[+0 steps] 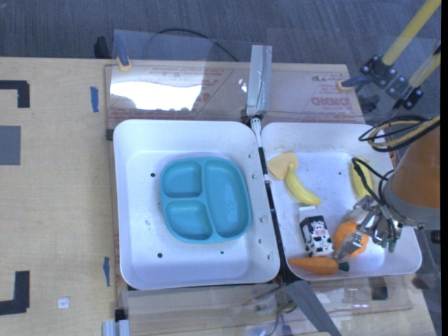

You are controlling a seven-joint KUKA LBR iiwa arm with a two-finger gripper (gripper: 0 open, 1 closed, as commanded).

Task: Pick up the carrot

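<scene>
Here the carrot (316,264) lies along the right bin's (413,261) front edge, beside a cow toy (316,234). The pincer (360,238) hangs over an orange fruit (344,232) just behind it; whether it is open cannot be told.

Blue divided plate (206,199) in the left bin (133,187) — banana (301,187), cow toy (316,234) right.

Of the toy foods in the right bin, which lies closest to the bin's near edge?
The carrot, lying lengthwise along the right bin's front wall; the orange and bananas sit farther back.
</scene>
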